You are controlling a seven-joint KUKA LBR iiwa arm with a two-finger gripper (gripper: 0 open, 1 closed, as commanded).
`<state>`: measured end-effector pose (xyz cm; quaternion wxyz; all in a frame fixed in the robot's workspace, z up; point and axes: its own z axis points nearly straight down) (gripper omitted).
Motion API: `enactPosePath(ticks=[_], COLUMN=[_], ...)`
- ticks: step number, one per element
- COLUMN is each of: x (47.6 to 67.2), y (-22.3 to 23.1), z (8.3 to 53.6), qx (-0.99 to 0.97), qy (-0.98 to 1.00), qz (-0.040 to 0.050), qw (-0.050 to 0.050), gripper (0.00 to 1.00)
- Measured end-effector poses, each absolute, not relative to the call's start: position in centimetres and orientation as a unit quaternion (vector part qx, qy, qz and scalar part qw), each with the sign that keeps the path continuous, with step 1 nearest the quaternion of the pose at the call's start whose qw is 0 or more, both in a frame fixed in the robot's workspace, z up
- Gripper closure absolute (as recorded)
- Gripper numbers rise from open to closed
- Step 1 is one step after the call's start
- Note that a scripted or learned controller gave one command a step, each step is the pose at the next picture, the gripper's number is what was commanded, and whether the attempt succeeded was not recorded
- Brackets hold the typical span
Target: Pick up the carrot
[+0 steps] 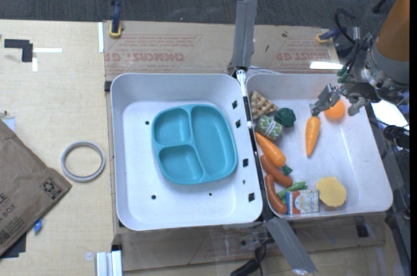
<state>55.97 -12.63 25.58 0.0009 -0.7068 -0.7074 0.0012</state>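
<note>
**Claw at the top of the right bin, beside the carrot's thick end**

Claw [338, 99] fingers spread wide and grip nothing; it hangs over the upper part of the right white bin [374, 161], by a small orange ball [335, 110].

Largest to smallest: the left white bin [127, 157] holds a teal 3-compartment plastic tray [194, 143]. On the wooden table [45, 92] lies a grey tape ring [83, 160]. The loose orange carrot [312, 134] lies in the right bin, thick end just beside the left finger, tip pointing toward the near wall. A yellow round toy [332, 192] sits lower down.
</note>
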Motion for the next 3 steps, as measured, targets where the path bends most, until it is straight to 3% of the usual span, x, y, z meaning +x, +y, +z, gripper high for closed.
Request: enactPosePath(ticks=[1,2,3], x=[51.6,56.5,57.5], y=[-10.8,-11.6,-15.0], z=[32.1,19.5,10.2], qx=[-0.593,-0.579,-0.536], qy=[-0.805,-0.815,-0.844], qz=[0.0003,0.0008,0.0], qw=[-0.001,0.001,-0.001], gripper=[0.0,0.0,0.0])
